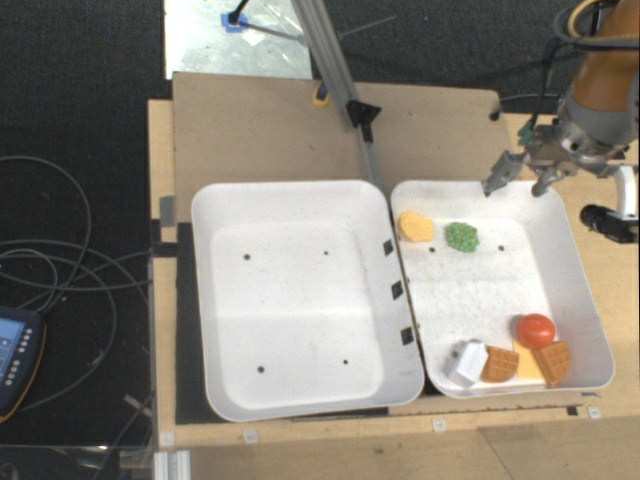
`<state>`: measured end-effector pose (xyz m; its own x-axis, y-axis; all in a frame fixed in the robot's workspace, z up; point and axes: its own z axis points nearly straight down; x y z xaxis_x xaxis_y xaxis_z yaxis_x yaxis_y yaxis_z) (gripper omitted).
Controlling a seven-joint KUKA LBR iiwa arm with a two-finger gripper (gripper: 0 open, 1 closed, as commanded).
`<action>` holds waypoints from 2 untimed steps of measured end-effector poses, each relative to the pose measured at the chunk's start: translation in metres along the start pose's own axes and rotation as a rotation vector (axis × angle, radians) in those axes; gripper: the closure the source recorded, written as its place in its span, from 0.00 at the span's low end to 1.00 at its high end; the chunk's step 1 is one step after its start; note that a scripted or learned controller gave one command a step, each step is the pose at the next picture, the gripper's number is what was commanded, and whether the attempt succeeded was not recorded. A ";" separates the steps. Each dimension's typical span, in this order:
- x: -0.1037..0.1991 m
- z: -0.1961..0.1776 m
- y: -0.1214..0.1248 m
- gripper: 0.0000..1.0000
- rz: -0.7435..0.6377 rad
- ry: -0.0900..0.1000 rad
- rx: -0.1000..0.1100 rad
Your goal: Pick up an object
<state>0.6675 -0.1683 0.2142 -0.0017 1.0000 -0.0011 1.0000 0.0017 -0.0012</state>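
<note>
Camera view: right bin (560, 230) holds tomato (536, 329), perhaps waffles (500, 365).

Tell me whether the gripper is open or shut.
Open. The gripper hangs over the right bin's far edge, its two fingers spread apart with nothing between them.

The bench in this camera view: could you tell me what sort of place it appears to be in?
Probably a robotics lab or test cell. A grey-and-orange arm's gripper hangs open over the right bin of toy-like pieces, loose cables trail on the dark floor, and a handheld control pendant lies at the left edge.
</note>
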 end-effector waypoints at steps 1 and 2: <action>0.000 0.043 -0.005 0.00 0.000 0.000 0.001; 0.006 0.103 -0.006 0.00 -0.002 0.002 0.003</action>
<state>0.6610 -0.1619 0.1111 -0.0037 1.0000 0.0007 1.0000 0.0037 -0.0039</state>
